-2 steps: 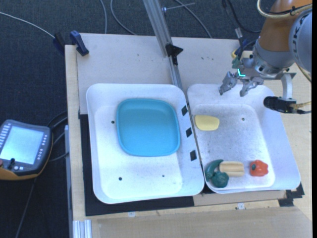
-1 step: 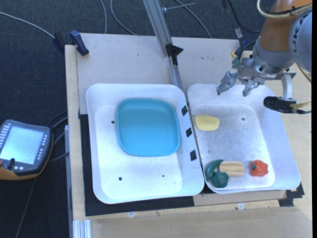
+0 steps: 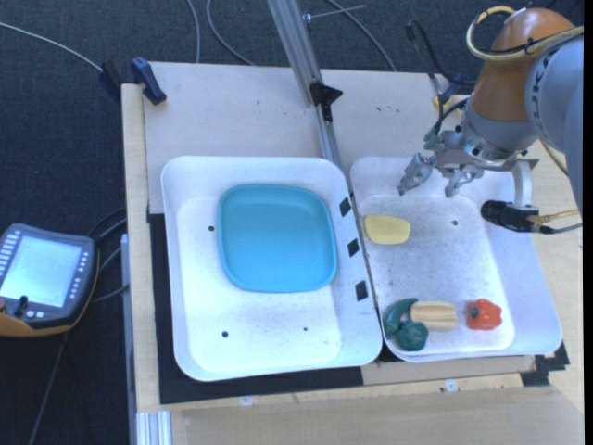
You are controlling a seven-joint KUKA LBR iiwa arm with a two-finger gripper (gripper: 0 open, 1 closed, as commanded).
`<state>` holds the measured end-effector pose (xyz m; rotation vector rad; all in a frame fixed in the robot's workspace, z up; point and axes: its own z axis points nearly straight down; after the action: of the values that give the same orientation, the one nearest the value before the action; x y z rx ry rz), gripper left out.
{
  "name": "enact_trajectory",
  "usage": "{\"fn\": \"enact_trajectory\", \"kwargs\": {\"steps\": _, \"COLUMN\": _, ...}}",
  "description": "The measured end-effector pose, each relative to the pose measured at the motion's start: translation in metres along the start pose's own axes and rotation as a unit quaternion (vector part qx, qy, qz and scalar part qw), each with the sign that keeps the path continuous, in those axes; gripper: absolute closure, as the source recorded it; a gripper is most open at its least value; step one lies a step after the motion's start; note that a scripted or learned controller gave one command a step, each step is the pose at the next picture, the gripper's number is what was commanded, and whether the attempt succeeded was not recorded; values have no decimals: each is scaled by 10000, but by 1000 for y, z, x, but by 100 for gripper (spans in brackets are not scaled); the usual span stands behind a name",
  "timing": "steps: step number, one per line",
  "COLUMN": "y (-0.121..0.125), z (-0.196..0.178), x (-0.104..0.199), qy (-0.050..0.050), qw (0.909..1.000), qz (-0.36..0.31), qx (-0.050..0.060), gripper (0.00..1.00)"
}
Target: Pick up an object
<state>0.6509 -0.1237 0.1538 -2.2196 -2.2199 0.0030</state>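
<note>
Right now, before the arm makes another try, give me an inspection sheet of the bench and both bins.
Surface: bench bears two white bins, left bin and right bin, side by side.
Job's things: in the right bin, a yellow piece near its left wall; along the near wall a green toy vegetable, a tan block and a red toy pepper.
Clutter: teal plate in the left bin.
Gripper: gripper above the right bin's far end, fingers apart, holding nothing.
Cables: black cables loop on the floor behind the bench.
Surroundings: handheld control pendant at left; metal rail slanting over the bench.
</note>
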Motion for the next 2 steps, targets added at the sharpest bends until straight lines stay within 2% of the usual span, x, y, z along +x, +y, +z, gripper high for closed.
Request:
{"fn": "enact_trajectory", "kwargs": {"steps": 1, "y": -1, "z": 53, "x": 0, "qy": 0, "qw": 10000, "qz": -1, "qx": 4, "gripper": 0}}
{"fn": "enact_trajectory", "kwargs": {"steps": 2, "y": 1, "z": 39, "x": 0, "qy": -3, "qw": 10000, "qz": -3, "qx": -27, "gripper": 100}}
